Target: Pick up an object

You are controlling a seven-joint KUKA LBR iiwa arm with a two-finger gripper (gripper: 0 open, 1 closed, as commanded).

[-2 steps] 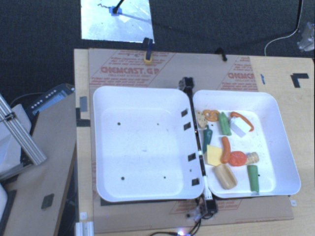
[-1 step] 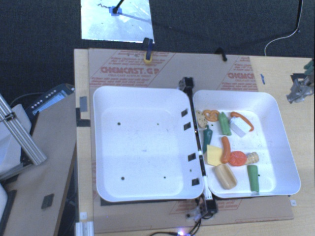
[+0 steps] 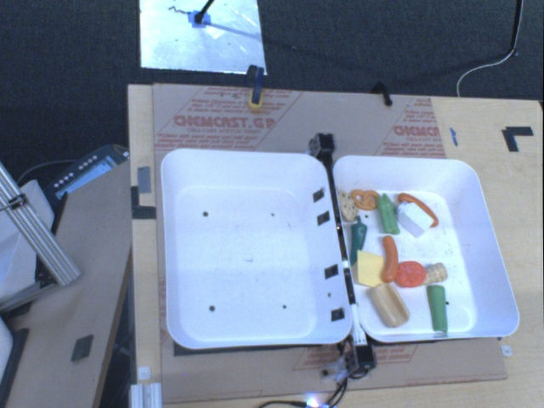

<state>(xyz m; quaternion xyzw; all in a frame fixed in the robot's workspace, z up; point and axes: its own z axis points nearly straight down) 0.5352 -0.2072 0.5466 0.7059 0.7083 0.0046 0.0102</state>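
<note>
Bins sit side by side on the tabletop [image 3: 497, 117], their inner rims touching along a seam fitted with small black clips [image 3: 324, 219]. The left bin [image 3: 246, 253] offers a wide bare floor inside its raised rim. The right bin [image 3: 486, 228] has its things crowded toward the seam, leaving open white floor along its right wall and near corner.

At the far end of the cluster lie a pretzel [image 3: 365, 199], a short green cucumber [image 3: 388, 213] with its long axis running roughly far to near, and a white block [image 3: 413, 222] touching a curved orange piece [image 3: 422, 206]. A dark green pepper [image 3: 359, 235] lies just beside the seam, pointing far to near. Below it a yellow cheese wedge [image 3: 369, 269] touches an orange sausage [image 3: 389, 257], which stands lengthwise far to near with a slight tilt. A red tomato slice [image 3: 410, 274] lies against the sausage, with a corn piece [image 3: 435, 272] on its right. Nearest the front rim, a bread roll [image 3: 389, 304] lies at a slant, and a long green cucumber [image 3: 437, 307] beside it runs far to near.
</note>
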